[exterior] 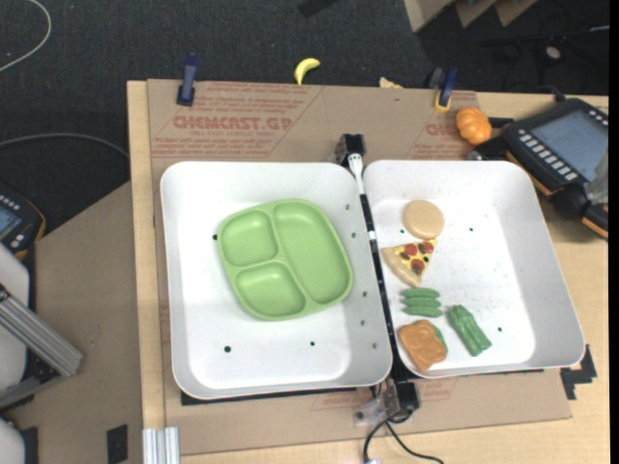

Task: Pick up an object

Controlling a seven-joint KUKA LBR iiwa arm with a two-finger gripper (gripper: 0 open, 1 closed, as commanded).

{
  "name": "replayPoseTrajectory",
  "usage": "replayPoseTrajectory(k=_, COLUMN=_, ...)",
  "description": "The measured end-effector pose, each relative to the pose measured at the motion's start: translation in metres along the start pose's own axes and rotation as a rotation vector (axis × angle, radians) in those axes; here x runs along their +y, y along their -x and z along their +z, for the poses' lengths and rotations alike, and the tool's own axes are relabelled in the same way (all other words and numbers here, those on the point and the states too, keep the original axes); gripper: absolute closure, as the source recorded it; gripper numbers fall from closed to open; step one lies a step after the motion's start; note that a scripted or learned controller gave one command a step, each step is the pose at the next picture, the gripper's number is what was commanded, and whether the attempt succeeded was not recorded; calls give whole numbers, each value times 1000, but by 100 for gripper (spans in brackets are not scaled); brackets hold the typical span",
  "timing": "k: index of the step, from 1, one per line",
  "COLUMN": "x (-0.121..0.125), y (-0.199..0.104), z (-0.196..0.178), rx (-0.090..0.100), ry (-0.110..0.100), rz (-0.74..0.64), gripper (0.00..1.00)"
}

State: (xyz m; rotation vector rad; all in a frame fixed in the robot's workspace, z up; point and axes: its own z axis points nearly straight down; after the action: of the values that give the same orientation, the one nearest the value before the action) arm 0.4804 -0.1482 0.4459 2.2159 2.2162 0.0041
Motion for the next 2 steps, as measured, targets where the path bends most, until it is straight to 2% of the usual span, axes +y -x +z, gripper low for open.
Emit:
replayPoseTrajectory(k=1, x=-1, y=74, z=-95, rx=-6, ry=6, rz=7, gripper=100)
replayPoseTrajectory(k=2, x=-2, y=67, z=44, rx=9, ry=-21, rz=1, gripper=100)
